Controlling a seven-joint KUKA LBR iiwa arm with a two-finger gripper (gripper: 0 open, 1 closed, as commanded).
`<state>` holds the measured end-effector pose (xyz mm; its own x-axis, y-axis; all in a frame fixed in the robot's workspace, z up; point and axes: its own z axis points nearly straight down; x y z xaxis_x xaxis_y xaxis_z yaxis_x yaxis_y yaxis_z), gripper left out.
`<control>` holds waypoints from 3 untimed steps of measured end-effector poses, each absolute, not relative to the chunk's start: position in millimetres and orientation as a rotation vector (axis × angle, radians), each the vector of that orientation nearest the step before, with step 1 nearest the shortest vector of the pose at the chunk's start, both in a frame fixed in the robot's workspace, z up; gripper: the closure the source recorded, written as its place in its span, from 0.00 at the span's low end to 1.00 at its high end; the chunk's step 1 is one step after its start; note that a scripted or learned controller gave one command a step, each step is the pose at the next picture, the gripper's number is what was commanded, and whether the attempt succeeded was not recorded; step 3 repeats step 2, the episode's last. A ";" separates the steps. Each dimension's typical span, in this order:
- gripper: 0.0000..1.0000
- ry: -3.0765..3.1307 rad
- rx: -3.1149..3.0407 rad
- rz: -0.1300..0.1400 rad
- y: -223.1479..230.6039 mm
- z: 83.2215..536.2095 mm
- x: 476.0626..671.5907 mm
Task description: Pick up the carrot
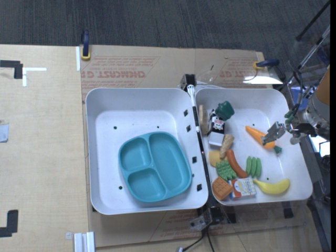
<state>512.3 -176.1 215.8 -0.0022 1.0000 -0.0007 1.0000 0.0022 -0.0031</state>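
Gripper point(273, 134) over carrot point(257, 134), tip hidden.

1 fixed camera looks down on the bench point(42, 140) at a slant from above, far enough back to take in both white bins side by side: the left bin point(100, 156) near centre, the right bin point(294, 177) toward the right. The arm point(321, 101) enters at the right edge. Dark floor point(157, 9) runs along the top.

Even, bright overhead light falls on the bench, with soft shadows inside the white bins point(100, 156). Glare washes out the clear plastic point(262, 77) near the top right. The picture is slightly soft and grainy.
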 end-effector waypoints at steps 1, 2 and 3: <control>0.00 -1.643 -2.650 -0.009 -206.3 93.0 569.3; 1.00 -1.660 -2.652 0.001 -209.7 102.4 568.9; 1.00 -1.660 -2.652 0.001 -209.7 102.4 568.9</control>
